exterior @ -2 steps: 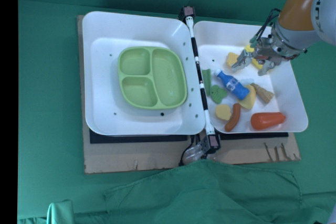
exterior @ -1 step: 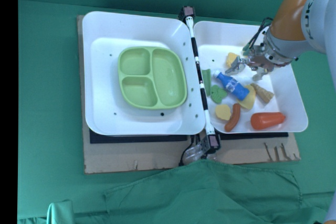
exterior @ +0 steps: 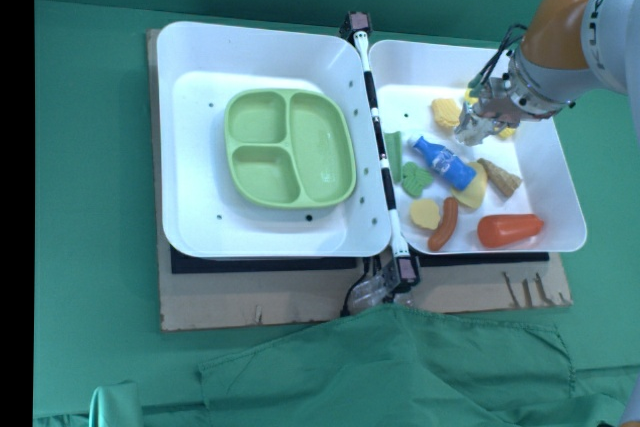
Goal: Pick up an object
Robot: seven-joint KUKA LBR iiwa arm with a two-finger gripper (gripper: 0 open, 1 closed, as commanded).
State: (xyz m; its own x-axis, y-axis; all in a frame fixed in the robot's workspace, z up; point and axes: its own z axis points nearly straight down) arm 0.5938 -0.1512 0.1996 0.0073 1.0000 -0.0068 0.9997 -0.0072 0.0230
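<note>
Green cloth (exterior: 420,365); right bin (exterior: 560,205) holds toys.

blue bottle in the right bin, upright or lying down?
Lying down. The blue bottle rests on its side in the right bin, white cap toward the upper left, its length running diagonally across the yellow piece under it.

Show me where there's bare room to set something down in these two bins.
Left bin: bare floor rings the green divided plate, widest along the near edge and left side; its three compartments are bare too. Right bin: crowded mid-floor around the blue bottle, sausage and carrot, under the tool. Bare strip along its far wall.
</note>
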